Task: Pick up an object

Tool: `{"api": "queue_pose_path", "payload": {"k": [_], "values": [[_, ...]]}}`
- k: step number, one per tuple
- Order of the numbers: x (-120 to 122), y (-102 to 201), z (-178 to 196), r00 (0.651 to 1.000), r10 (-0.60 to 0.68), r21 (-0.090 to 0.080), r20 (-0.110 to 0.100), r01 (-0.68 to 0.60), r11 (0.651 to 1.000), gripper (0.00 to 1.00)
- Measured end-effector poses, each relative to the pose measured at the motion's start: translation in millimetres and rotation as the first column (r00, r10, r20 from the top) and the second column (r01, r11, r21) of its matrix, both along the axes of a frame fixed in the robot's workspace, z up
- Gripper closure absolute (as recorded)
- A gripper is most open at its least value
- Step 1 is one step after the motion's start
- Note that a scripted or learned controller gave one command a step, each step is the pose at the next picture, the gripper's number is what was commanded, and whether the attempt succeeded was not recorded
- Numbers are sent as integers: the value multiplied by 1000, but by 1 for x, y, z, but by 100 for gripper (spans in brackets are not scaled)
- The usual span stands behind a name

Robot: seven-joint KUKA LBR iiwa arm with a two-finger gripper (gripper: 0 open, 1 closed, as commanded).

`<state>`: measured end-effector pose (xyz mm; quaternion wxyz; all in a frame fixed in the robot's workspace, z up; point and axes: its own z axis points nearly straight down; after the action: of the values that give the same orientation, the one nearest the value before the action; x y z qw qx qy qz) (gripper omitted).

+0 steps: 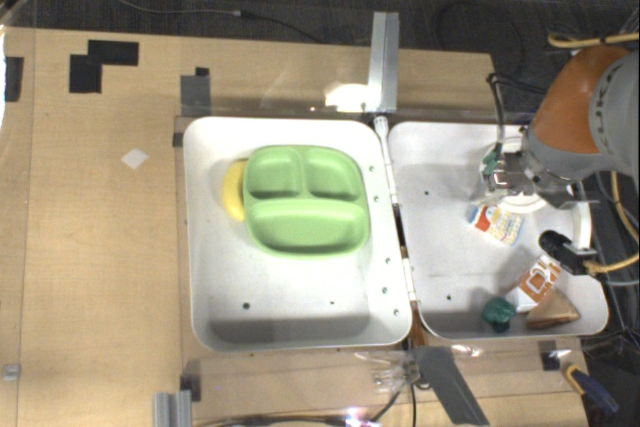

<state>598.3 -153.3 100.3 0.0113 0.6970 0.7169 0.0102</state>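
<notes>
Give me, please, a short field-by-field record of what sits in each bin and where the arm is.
left bin: green tray, divided into compartments, lying over a yellow item
right bin: small packet, orange-and-white carton, green item, brown wedge
arm: over the right bin's far right side
gripper: just above the packet
held: nothing visibly

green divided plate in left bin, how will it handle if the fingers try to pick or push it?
The green divided plate looks like rigid moulded plastic, so probably stiff, not floppy. It is wide and shallow with smooth rounded rims, so a two-finger pinch may slip; an edge grasp seems likelier. Pushed, it would probably slide flat on the left bin rather than tip, nudging the yellow thing beside it.
</notes>
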Motion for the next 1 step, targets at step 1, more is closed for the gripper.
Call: {"api": "queue_pose_path", "payload": {"k": [1], "values": [[-1, 0, -3, 1000, 1, -1, -1, -1, 1000, 0]]}}
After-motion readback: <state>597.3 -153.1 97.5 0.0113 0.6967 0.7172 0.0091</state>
